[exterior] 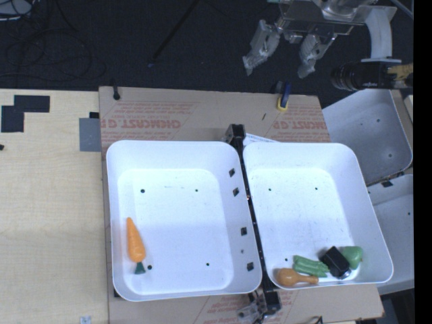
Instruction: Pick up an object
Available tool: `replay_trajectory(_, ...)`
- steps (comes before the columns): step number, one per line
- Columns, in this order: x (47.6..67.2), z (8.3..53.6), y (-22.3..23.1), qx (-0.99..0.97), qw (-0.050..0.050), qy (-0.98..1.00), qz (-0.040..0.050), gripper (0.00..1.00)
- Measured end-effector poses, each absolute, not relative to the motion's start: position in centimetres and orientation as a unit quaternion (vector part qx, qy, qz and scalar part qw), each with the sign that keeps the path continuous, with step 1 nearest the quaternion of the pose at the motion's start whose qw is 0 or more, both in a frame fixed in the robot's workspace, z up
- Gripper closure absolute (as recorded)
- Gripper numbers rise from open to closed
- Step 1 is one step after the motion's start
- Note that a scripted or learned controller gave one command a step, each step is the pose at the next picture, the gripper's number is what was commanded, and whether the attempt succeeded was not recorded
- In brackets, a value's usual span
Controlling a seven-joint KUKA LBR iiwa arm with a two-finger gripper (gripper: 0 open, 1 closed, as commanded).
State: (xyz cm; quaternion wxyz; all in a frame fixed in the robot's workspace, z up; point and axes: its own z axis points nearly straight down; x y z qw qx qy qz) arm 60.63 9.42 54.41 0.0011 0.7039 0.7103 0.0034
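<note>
My gripper (281, 58) hangs high at the top of the view, above the far edge of the bench, open with nothing between its fingers (260, 49). An orange carrot (136, 241) with a green stem lies near the front left corner of the left bin (121, 174). In the front right corner of the right bin (351, 174) lie a green pea pod (310, 266), a black block (335, 261), a green object (353, 254) and an orange pear-shaped object (294, 277), all close together. The gripper is far from every one of them.
A black clip divider (241, 201) runs between the two bins. The bins rest on a cardboard sheet (175, 117). A small yellow and blue item (283, 96) stands at the cardboard's far edge. A grey metal plate (378, 127) lies at the right.
</note>
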Motion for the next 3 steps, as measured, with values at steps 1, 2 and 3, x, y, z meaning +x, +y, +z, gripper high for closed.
replay_trajectory(1,64.5,53.6,9.5,0.706,-0.001,0.708,-0.0019,0.00)
replay_trajectory(2,64.4,54.6,9.7,0.704,-0.002,0.711,-0.0038,1.00)
replay_trajectory(3,64.2,52.8,24.6,0.702,-0.004,0.712,-0.0017,1.00)
